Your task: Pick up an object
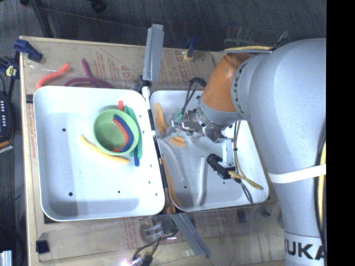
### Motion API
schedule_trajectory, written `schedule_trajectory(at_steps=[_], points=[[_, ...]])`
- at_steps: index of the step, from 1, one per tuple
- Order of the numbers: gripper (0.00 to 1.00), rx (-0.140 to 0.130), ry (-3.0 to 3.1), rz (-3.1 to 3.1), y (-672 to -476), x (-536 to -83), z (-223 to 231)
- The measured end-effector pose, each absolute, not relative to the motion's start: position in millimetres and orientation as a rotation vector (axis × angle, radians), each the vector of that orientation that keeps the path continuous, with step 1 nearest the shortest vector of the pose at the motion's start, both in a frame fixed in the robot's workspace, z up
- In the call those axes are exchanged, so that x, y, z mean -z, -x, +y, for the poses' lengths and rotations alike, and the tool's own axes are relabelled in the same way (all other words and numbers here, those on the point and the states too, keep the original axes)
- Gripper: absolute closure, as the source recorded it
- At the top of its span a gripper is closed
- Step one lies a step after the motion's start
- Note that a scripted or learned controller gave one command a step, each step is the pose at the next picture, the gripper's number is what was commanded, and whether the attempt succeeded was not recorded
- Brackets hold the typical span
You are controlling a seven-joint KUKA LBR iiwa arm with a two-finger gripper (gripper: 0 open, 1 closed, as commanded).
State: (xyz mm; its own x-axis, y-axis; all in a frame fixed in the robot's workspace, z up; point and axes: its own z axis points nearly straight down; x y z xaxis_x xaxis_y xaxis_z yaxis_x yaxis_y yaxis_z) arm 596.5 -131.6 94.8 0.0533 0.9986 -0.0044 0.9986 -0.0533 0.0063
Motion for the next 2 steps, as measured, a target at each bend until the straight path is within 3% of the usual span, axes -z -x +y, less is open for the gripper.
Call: schedule_trajectory(at_steps=[1,2], points=[[1.0,-0.002,-2.27,2.16,-596.8,-105.8,-131.5],[0.0,-0.003,-2.27,2.163,-597.0,-105.2,-130.2]])
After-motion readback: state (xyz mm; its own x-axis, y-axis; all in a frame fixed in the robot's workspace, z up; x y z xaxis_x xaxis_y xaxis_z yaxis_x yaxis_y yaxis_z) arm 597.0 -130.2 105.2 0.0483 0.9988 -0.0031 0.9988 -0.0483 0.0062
